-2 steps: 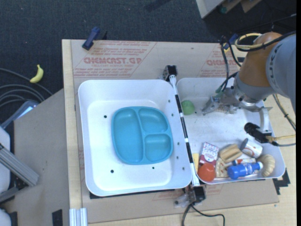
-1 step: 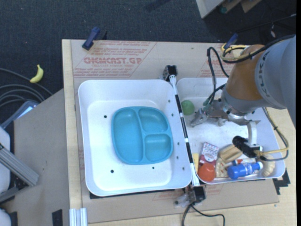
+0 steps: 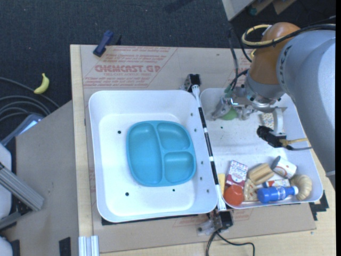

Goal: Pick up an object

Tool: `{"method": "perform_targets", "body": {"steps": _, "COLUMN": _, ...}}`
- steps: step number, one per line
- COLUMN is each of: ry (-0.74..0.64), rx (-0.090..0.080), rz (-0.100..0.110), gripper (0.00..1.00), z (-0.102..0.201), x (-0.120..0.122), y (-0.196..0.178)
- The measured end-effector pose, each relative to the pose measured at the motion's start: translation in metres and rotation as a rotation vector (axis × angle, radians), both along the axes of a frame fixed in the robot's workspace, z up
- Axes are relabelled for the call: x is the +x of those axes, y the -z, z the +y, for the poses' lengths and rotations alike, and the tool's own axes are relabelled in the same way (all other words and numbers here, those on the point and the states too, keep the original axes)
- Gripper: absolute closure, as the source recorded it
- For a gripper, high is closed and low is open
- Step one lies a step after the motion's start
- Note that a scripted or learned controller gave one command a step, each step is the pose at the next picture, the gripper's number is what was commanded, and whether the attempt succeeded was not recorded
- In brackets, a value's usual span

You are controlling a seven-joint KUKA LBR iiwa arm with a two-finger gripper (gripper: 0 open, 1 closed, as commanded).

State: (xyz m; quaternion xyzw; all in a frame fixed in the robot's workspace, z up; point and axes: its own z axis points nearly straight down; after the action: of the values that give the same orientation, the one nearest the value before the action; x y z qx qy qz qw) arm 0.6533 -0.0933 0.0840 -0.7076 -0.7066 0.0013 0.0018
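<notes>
The arm reached in over the right bin [image 3: 213, 143], and its gripper [image 3: 234, 108] hung low at that bin's far end. I could not tell the claw's state. The toys [image 3: 266, 184] lay piled in the near corner. A blue plate [image 3: 160, 152] with 3 parts sat in the left bin [image 3: 106, 143]

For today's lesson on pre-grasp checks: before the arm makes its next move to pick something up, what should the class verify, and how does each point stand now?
1. Objects available in the right bin: ok; blue bottle, orange lid and croissant lie at its near end.
2. End effector over the right bin: ok, at the far end.
3. Something held: cannot tell; a green item sits beside it.
4. Objects well separated: not ok, clustered.
5. Blue plate in the left bin: ok, clear of the arm.
</notes>
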Motion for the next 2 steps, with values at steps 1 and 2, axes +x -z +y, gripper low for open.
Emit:
{"method": "perform_targets", "body": {"steps": 1, "ry": -0.002, "rx": -0.001, "rz": -0.006, "gripper": 0.00, "z": 0.0017, "x": 0.0135, "y": -0.0009}}
{"method": "perform_targets", "body": {"steps": 2, "ry": -0.002, "rx": -0.002, "rz": -0.006, "gripper": 0.00, "z": -0.0041, "x": 0.0134, "y": -0.0009}}
